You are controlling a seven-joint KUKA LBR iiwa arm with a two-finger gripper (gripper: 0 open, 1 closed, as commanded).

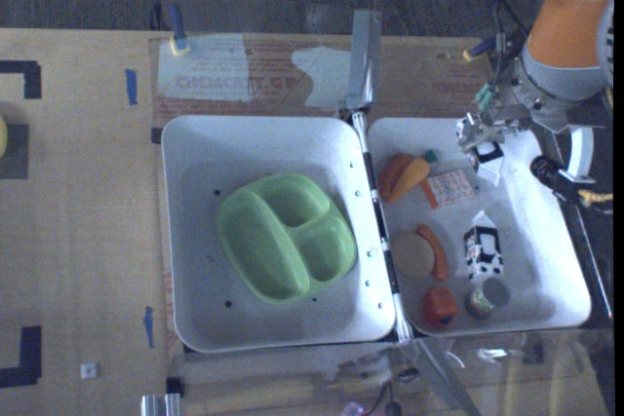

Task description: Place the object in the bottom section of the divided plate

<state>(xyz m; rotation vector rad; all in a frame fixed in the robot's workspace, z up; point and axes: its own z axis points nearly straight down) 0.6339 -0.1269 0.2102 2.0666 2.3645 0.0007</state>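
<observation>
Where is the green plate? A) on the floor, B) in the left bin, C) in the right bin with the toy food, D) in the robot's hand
B: the green plate lies by itself in the left bin, while the toy food sits in the right bin and the hand hangs over that bin's top edge.

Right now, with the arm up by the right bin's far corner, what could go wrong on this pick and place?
1. The toys in the right bin lie crowded: carrot against a brown piece, sausage beside a tan disc. A grasp may catch two or slip.
2. The green divided plate sits rotated in the left bin, so a drop could land in the wrong section.
</observation>
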